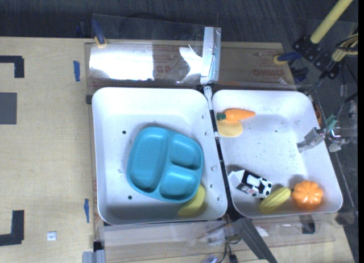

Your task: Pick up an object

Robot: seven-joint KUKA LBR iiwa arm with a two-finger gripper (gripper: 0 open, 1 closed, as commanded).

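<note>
The left bin [108,120] holds a blue divided plate [162,165], tilted toward its lower right. A yellow piece [195,201] peeks out from under the plate's front right corner. In the right bin [284,142], an orange carrot [239,115] lies at the back left, touching a pale yellow round piece [230,129]. Along the front of that bin sit a black-and-white cow toy [253,185], a yellow-green banana-like piece [274,197] and an orange pumpkin [307,193], close together.
A small metal fitting [314,138] sits at the right bin's right rim. Behind the bins stands a shiny clear panel [151,57] over cardboard. A yellow pole [335,9] with black clamps slants at the top right. Wooden bench top [40,142] lies to the left.
</note>
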